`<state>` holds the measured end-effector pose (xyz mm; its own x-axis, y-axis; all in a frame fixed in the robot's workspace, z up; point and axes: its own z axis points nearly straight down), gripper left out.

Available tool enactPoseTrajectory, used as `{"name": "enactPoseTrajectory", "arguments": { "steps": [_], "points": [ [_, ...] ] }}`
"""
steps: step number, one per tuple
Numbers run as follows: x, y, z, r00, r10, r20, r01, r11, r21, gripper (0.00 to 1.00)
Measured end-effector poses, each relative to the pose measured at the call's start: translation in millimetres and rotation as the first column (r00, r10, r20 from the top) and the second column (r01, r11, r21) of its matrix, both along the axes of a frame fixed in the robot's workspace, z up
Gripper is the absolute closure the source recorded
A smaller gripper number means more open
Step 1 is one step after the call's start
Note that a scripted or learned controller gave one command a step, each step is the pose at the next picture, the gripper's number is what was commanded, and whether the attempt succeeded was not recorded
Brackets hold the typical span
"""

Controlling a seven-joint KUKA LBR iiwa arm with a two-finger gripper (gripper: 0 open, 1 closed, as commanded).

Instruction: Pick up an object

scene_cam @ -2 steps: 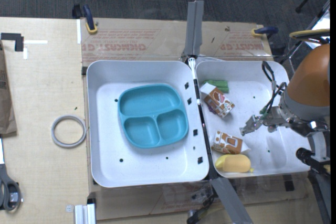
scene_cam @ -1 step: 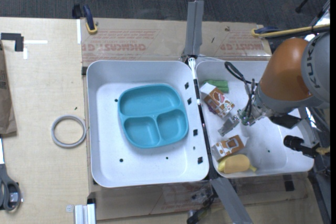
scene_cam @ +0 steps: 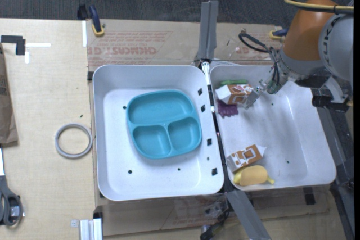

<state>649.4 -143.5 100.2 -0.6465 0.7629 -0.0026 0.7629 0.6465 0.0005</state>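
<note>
I see the gripper point(scene_cam: 254, 95) low in the right bin point(scene_cam: 292, 137), touching a small carton point(scene_cam: 237, 93). I cannot tell its opening

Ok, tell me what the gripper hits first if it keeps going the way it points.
Likely the small carton at the back of the right bin. The gripper points down and left at it, with the purple thing beyond. Depth is hard to judge from above.

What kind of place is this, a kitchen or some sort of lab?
Most likely a robotics lab bench, not a kitchen: a grey and orange arm reaches over two white bins, which hold toy food and a blue divided plate.
</note>
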Motion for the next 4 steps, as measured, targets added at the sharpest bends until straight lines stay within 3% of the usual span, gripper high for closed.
{"name": "enactPoseTrajectory", "arguments": {
  "steps": [1, 2, 3, 4],
  "points": [
    [-27.0, 44.6, -8.3, 0.978, -0.207, -0.002, 0.207, 0.978, 0.001, 0.00],
    [-66.2, -13.1, -7.8, 0.972, -0.236, -0.001, 0.236, 0.972, 0.000, 0.00],
    [-13.8, 33.3, -8.7, 0.906, -0.423, -0.005, 0.423, 0.906, -0.003, 0.00],
    [2.8, 32.3, -9.1, 0.981, -0.194, -0.023, 0.194, 0.981, -0.016, 0.00]
  ]
}}
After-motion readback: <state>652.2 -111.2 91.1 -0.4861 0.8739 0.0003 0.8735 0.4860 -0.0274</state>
